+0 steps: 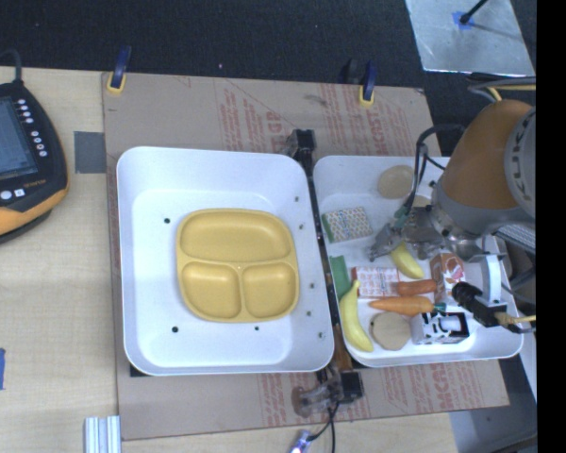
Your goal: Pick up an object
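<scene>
My gripper reaches into the right bin from the right, its fingers low over the bin's middle. Just right of the fingertips lies a small yellow banana. Below it rest an orange carrot and a red-and-white packet. A longer banana lies along the bin's left side, beside a green piece. A checked green-white packet sits to the gripper's left. I see nothing held between the fingers.
The left bin holds a yellow divided plate. A round tan disc lies at the right bin's back, another at its front, next to a black-and-white item. A teach pendant rests at far left.
</scene>
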Tool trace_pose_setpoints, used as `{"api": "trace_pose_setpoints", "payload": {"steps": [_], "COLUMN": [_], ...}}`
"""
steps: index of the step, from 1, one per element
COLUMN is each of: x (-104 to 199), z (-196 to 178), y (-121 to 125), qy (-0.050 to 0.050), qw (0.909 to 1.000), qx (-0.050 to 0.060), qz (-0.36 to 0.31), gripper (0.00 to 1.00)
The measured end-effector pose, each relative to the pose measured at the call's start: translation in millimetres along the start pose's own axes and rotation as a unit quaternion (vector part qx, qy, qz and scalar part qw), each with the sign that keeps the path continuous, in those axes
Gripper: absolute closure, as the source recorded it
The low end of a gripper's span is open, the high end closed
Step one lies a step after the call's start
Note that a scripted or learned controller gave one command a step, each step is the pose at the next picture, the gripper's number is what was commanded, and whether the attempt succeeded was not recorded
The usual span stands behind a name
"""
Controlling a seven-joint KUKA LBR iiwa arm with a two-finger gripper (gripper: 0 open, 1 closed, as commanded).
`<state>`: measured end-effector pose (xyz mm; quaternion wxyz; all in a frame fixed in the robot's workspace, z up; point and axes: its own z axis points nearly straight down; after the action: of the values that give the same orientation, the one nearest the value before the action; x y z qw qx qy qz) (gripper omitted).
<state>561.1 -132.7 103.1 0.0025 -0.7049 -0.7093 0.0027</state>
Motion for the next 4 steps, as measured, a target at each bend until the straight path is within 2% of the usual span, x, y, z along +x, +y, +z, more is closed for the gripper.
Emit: {"api": "trace_pose_setpoints", "payload": {"steps": [1,2,3,4], "x": [-1.4,-1.5,-17.2,-18.4], "z": [-11.3,-11.0,11.5,1.3], "y": [0.7,0.5,20.4,20.4], "qy": [-0.001,-0.001,-0.001,-0.002], "qw": [1.0000,1.0000,1.0000,1.0000], "qx": [0.000,0.000,-0.002,-0.002], "qz": [-0.001,-0.001,0.001,0.000], "gripper": [1.00,0.00,0.00,1.00]}}
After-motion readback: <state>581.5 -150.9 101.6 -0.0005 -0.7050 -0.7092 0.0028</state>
